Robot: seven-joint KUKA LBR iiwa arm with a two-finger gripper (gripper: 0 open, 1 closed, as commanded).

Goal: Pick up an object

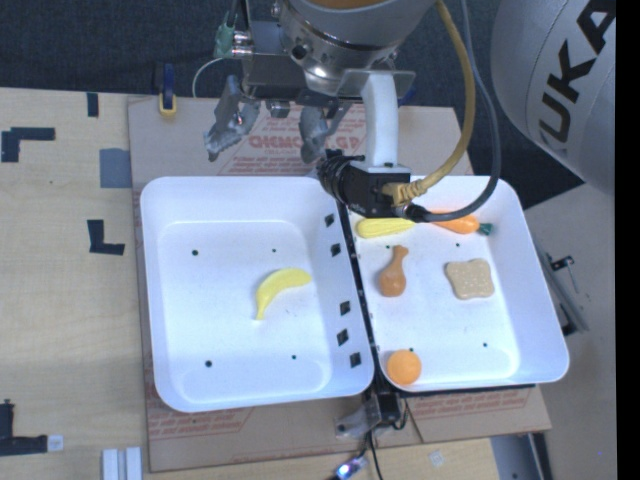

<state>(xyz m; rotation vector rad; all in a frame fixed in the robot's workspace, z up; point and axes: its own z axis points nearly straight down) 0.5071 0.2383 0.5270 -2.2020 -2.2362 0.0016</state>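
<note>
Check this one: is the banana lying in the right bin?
No, the banana lies alone in the left bin, while the right bin holds the other toy foods.

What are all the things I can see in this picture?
Shallow white plastic bins: 2, white, side by side on the bench; left bin, right bin.
Curved yellow toy banana: 1, yellow, middle of the left bin.
Long yellow toy piece: 1, yellow, top left of the right bin.
Orange toy carrot with green tip: 1, orange, top of the right bin.
Brown toy drumstick: 1, brown, right bin, below the yellow piece.
Tan toy biscuit: 1, tan, right side of the right bin.
Round orange toy fruit: 1, orange, bottom edge of the right bin.
Robot arm: 1, grey with orange band, up above the bins.
Gripper: 1, grey fingers spread apart, over the cardboard behind the left bin.
</note>
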